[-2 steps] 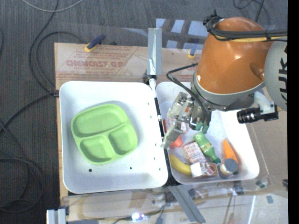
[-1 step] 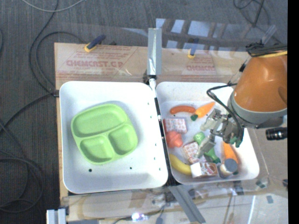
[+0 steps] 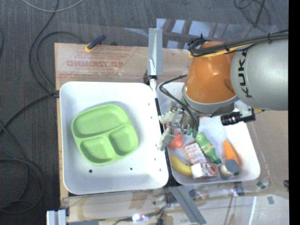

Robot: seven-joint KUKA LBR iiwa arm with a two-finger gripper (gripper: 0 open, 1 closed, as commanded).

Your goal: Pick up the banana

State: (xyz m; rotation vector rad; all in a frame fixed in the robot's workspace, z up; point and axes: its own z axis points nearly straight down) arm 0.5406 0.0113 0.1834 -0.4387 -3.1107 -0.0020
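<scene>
Fingers of the gripper [image 3: 174,125] are lost in a blur of pale metal and cables beneath the arm's [image 3: 234,78] orange band, so whether they stand apart or together cannot be told; nothing shows between them. At about six o'clock from the gripper, near the front wall of the right bin [image 3: 248,139], lies the banana [image 3: 180,165] — yellow, gently curved, partly hidden by a red-and-white carton [image 3: 193,152]. Sharing that bin are a red tomato-like piece [image 3: 176,142], a green bottle [image 3: 207,147], an orange carrot [image 3: 230,152] and a small white box [image 3: 204,171]. At nine o'clock, the left bin [image 3: 75,172] holds a green three-compartment tray [image 3: 104,133]. Both bins rest on a brown board [image 3: 93,64] — dark carpet [image 3: 93,13] crossed by cables surrounds it.
</scene>
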